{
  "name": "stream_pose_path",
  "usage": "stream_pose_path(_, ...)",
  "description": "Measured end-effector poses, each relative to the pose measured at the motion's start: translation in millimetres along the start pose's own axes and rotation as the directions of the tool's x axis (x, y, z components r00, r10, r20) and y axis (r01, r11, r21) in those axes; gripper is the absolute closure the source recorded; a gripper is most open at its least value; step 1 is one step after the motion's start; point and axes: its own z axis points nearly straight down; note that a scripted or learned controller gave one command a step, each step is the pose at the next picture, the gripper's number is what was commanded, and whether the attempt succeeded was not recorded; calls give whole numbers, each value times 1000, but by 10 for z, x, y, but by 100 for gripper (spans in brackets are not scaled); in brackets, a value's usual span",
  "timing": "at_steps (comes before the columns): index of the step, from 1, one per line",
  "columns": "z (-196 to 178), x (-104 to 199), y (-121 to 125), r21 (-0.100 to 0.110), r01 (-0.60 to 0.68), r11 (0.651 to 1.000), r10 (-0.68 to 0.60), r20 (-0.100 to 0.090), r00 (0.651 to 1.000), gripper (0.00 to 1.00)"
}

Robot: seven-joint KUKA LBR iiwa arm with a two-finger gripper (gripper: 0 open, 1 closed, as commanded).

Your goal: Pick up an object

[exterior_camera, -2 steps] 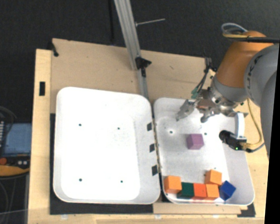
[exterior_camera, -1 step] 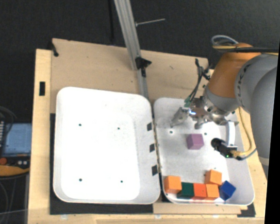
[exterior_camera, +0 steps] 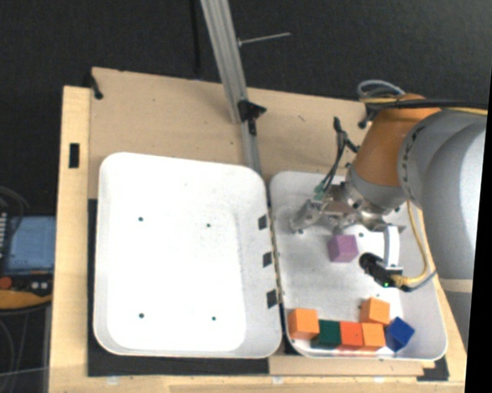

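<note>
A small purple cube (exterior_camera: 342, 247) lies in the middle of the right white bin (exterior_camera: 307, 278). My gripper (exterior_camera: 342, 228) hangs over that bin, directly above and slightly behind the purple cube; its body hides whether it touches the cube. Along the bin's front edge sit an orange cube (exterior_camera: 304, 322), a green cube (exterior_camera: 329, 334), two more orange cubes (exterior_camera: 362, 335) and a blue cube (exterior_camera: 399, 332). Another orange cube (exterior_camera: 376, 310) sits just behind them.
The left white bin (exterior_camera: 177, 254) sits beside the right one, across a narrow divider with black clips (exterior_camera: 268, 257). A slanted metal pole (exterior_camera: 228, 61) rises behind the bins. The grey arm with its orange band (exterior_camera: 387, 148) covers the right bin's far corner.
</note>
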Motion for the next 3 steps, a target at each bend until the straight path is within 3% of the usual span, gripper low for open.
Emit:
stream_pose_path(1, -136, -3, 16, -7, -5, 1000, 5, -2, 1000, 100)
stream_pose_path(3, -1145, 14, 95, -9, 8, 1000, -8, -2, 1000, 100)
